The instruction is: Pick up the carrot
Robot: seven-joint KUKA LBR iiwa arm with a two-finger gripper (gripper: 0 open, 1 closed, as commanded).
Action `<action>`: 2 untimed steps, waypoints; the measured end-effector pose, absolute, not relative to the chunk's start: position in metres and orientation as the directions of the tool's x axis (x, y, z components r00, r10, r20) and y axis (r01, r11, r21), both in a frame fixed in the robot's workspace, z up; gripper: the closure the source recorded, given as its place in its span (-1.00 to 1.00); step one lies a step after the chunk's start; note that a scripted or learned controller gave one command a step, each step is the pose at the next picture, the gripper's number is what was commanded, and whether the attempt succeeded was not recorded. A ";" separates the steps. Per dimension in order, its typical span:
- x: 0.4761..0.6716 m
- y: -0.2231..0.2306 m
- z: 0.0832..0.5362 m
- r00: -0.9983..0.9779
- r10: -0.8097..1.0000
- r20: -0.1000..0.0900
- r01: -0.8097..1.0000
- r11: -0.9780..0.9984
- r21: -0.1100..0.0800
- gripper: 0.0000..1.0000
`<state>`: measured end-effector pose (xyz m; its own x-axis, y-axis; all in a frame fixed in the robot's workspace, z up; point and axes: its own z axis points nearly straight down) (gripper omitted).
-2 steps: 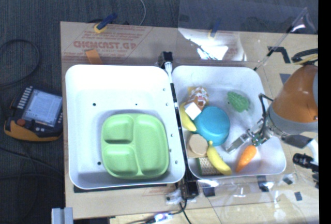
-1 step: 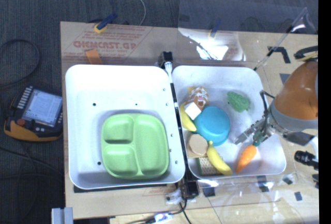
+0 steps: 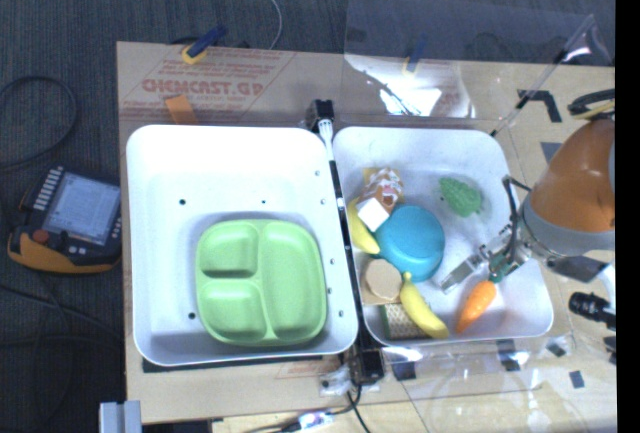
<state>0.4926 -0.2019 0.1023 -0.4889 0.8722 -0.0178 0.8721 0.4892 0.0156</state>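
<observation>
The orange carrot (image 3: 476,305) lies in the front right part of the right bin (image 3: 520,321), tilted, with its green top pointing up and right. My gripper (image 3: 487,266) hangs at the carrot's green top, reaching in from the right under the orange band of the arm (image 3: 580,183). From this view the carrot seems to rest on the bin floor, and I see no clear grasp on it.
Left of the carrot are a blue bowl (image 3: 413,241), two bananas (image 3: 423,310) (image 3: 362,231), a tan round piece (image 3: 381,280) and a white cube (image 3: 372,214). A green leafy item (image 3: 460,195) lies at the back. A green divided plate (image 3: 262,279) sits in the left bin (image 3: 160,181).
</observation>
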 end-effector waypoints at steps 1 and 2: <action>0.489 -0.197 0.091 -0.643 0.766 -0.017 0.766 0.643 0.007 -1.00; 0.492 -0.196 0.103 -0.644 0.765 -0.022 0.765 0.644 0.012 1.00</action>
<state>0.4923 -0.1958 0.1028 -0.6436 0.7651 -0.0217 0.7650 0.6439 0.0122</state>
